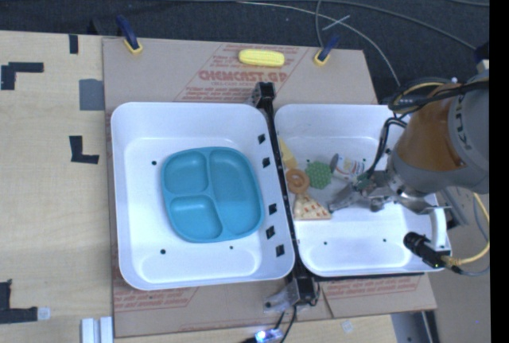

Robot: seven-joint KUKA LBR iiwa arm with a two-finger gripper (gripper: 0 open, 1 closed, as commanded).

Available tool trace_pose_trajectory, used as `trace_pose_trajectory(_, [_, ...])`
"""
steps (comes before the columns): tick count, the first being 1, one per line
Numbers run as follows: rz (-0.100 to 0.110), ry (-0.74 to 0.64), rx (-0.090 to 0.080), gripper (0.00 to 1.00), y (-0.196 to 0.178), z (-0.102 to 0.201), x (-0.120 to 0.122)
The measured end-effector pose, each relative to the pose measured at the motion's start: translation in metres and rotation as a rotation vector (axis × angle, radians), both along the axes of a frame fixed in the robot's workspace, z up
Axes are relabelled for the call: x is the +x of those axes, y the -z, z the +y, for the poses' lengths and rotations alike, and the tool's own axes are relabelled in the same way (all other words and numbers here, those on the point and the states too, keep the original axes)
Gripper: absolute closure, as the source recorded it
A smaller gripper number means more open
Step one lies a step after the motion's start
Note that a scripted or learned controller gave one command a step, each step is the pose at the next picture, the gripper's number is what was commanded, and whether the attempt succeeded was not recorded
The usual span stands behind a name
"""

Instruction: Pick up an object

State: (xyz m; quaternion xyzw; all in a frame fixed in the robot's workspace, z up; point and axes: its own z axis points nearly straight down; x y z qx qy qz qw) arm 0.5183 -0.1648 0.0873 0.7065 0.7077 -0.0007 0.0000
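Grey metal two-finger claw of mine, grip state unclear, low in right white bin near round green toy.

Grey arm with orange band: cut off by the frame's right side. Two-finger gripper, centre right: finger state unreadable, too small and blurred. Small pale item beside it: identity indeterminate. Flat orange piece below the green object: partly covered by the gripper. Clamp hardware at bottom centre: blurred.
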Motion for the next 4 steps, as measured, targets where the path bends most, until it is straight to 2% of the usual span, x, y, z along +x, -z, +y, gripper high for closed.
trace_pose_trajectory(1, [-0.001, 0.001, 0.001, 0.0, 0.001, 0.0, 0.0])
trace_pose_trajectory(2, [-0.003, 0.002, -0.002, 1.0, -0.009, -0.001, 0.001])
trace_pose_trajectory(3, [-0.006, 0.0, -0.001, 1.0, -0.072, -0.002, 0.004])
trace_pose_trajectory(4, [-0.004, 0.001, -0.001, 1.0, -0.117, -0.009, 0.007])
